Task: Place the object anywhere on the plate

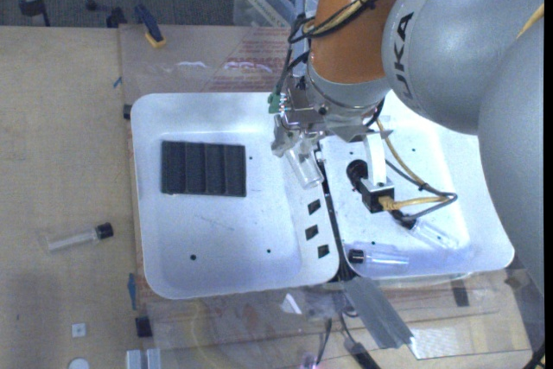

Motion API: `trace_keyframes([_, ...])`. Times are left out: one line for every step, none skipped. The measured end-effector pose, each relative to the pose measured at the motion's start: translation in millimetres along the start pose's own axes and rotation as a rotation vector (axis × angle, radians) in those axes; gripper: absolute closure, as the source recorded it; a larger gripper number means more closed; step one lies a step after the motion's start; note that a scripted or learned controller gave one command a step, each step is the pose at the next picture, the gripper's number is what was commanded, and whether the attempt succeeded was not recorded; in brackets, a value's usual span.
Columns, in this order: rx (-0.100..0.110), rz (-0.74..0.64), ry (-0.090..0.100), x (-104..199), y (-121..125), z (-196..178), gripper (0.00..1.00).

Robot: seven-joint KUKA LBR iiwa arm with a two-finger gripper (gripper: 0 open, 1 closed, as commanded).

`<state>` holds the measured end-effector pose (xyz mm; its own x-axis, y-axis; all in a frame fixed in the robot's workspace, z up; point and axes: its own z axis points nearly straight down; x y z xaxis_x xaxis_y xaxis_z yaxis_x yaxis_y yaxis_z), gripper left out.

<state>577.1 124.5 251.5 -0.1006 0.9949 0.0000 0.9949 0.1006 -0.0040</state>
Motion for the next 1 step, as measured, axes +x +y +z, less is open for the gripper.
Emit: trace_keyframes([-0.001,0.360,0.000,79.9,-65.3,-36.8,1.00])
